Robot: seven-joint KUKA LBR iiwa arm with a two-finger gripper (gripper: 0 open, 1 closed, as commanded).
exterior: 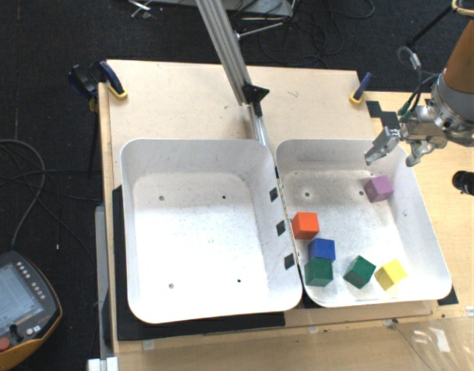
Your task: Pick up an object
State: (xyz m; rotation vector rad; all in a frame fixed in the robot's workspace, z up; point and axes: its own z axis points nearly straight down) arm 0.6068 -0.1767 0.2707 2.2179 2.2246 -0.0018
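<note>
Nearest us in the right bin, the yellow cube and green cubes sit around five o'clock, the blue cube and orange cube toward nine. Farther back lies the purple cube; our end effector hangs at its one o'clock, fingers spread, empty. We judge this the approach: next, descend and close.

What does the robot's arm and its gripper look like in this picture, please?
The arm enters at the right edge: an orange-brown band sits above a grey wrist section. Below it is a metallic silver gripper with two slim grey fingers. A thin grey cable loops up from the wrist area near its top left.
</note>
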